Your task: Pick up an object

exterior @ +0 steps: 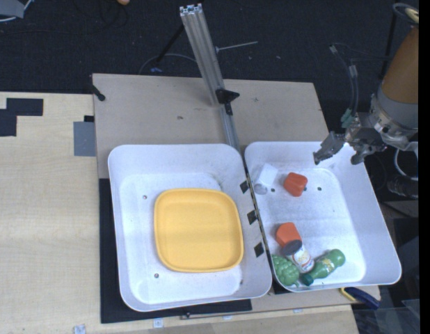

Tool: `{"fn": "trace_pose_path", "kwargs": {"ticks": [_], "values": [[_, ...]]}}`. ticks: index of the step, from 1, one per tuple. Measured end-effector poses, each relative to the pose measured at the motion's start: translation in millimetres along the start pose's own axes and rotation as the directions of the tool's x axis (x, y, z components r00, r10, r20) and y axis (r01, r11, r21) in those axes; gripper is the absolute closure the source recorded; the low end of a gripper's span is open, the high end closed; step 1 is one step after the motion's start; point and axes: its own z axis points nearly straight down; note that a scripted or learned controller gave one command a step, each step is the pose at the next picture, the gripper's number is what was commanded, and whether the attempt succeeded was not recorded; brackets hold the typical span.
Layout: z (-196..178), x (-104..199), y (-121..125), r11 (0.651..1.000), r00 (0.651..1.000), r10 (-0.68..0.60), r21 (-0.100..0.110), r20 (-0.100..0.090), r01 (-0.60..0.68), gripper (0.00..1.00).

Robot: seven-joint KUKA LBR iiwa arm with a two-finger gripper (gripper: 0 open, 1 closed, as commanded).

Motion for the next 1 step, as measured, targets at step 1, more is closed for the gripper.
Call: {"fn": "trace_pose_path", "kwargs": {"ticks": [1], "values": [[47.9, -4.8, 6.5, 1.0, 1.0, 0.0, 0.004, -0.001, 0.0, 0.0]]}}
